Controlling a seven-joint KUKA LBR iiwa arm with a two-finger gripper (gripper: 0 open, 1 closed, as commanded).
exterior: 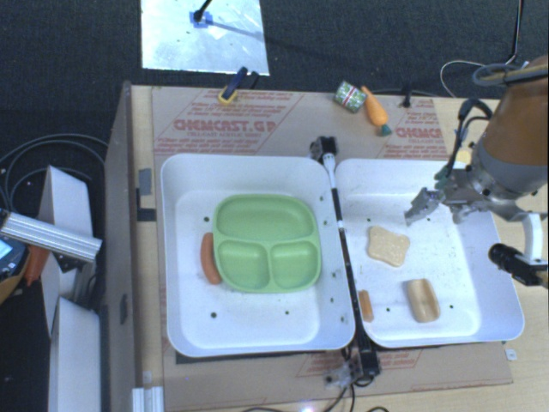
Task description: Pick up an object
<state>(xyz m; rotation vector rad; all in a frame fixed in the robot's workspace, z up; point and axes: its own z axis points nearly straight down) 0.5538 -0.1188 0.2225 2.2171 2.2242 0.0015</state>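
Counter (257, 114) bearing two white bins; gripper (437, 202), fingers spread and holding nothing, hangs over the right bin (493, 316) near a bread slice (388, 246).

1. A robotics lab, by every sign: the grey and orange arm (515, 136) reaches in over a desk (257, 118) topped with printed cardboard.
2. Two white bins (184, 230) sit side by side on it, stocked with toy food and a green divided plate (266, 243).
3. Loose black cables (51, 157) coil at the left beside an aluminium bar (51, 237).
4. Dark carpet (69, 41) lies all around.
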